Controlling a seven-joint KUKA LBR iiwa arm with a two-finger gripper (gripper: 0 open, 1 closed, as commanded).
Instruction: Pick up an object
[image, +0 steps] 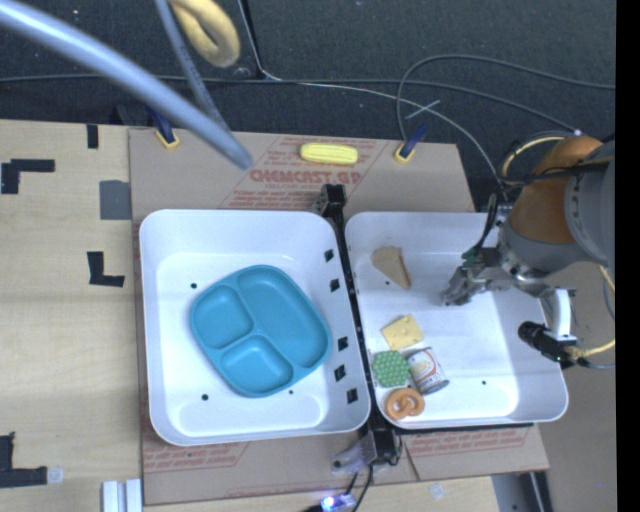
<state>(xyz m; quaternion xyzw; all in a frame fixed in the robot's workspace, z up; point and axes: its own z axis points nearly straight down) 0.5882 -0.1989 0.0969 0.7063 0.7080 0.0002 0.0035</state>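
Camera view, looking down on the worktop (60, 300): claw (462, 290) lowered into the right bin (500, 400), near its far right part, just above the bin floor. Fingers small and dark against the white; impossible to tell whether spread or pressed together, and nothing seen pinched between them.

Nearest to the claw, a tan wedge (393, 266), apart from it, toward the bin's far left corner. Long axis slanted, broad end toward the near right, narrow end toward the far left.

Further toward the near edge, a yellow cheese slice (402, 332), lying flat, roughly square, turned a little askew. Just beside it toward the near side, a small can (429, 370) on its side, touching or nearly touching a green round piece (391, 368) at its left. At the near left corner, a pretzel (404, 404), just below the green piece.

In the left bin (160, 250), a blue divided plate (259, 329), long axis running from far left to near right.

Beyond both bins, on the cardboard sheet (290, 170), a yellow banana-like piece (328, 154), long axis parallel to the far edge.
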